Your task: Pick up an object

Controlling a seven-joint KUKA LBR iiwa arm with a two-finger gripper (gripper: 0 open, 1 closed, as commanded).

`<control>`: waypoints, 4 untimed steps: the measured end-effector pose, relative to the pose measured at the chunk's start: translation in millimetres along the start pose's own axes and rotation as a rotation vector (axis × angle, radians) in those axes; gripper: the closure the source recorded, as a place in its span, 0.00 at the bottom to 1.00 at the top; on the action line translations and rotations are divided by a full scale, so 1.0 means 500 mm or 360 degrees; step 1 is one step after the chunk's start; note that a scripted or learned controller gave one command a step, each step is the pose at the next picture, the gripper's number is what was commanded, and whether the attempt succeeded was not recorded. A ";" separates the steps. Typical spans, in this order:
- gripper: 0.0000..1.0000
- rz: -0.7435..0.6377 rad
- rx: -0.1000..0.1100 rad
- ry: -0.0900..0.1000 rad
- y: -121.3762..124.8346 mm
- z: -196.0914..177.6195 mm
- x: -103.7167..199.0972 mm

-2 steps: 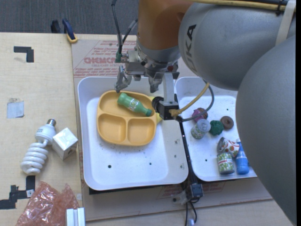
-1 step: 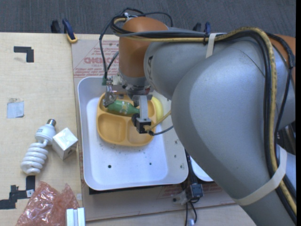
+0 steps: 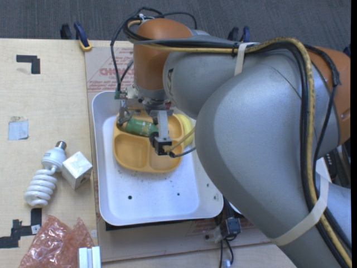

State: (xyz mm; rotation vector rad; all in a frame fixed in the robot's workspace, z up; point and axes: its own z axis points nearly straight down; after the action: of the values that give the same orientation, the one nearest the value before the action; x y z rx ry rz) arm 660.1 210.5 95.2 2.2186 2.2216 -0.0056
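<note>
The gripper was low inside the white bin, its fingers straddling a green object lying in the yellow divided tray near the bin's far edge, though whether they were clenched I could not tell, so the lift seemingly remained undone

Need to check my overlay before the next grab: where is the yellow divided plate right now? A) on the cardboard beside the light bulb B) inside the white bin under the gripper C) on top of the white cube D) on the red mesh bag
B: the yellow divided plate lies in the white bin, directly beneath the gripper.
</note>
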 end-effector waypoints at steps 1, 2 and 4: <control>0.00 0.0004 -0.0003 0.0005 -0.001 0.003 -0.021; 0.00 0.0001 0.0005 -0.0003 -0.002 0.006 0.013; 0.00 0.0000 0.0000 -0.0001 -0.002 0.005 0.028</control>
State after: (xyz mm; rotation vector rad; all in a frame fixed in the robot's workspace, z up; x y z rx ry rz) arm 659.3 224.3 92.7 2.2186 2.2211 -0.0062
